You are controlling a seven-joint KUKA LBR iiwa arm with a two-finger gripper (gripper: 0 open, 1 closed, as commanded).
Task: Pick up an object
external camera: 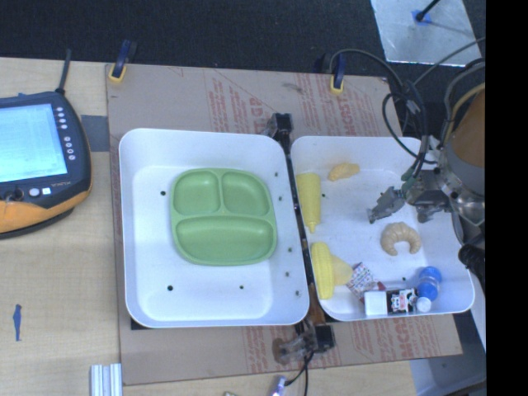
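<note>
The right bin (363,151) holds a tan croissant (400,238), a long yellow piece (308,200) along its left wall, a second yellow piece (322,269) below that, and a small yellow lump (343,171) near the back. A blue bottle (427,285), a white and red box (388,302) and a crumpled wrapper (360,277) lie at its front. My gripper (404,208) hangs just above and behind the croissant, open, with nothing between its fingers.
The left bin (144,246) carries a green divided plate (223,215). A tablet controller (37,151) lies on the bench at far left. Black cables (396,89) loop behind the right bin near the arm.
</note>
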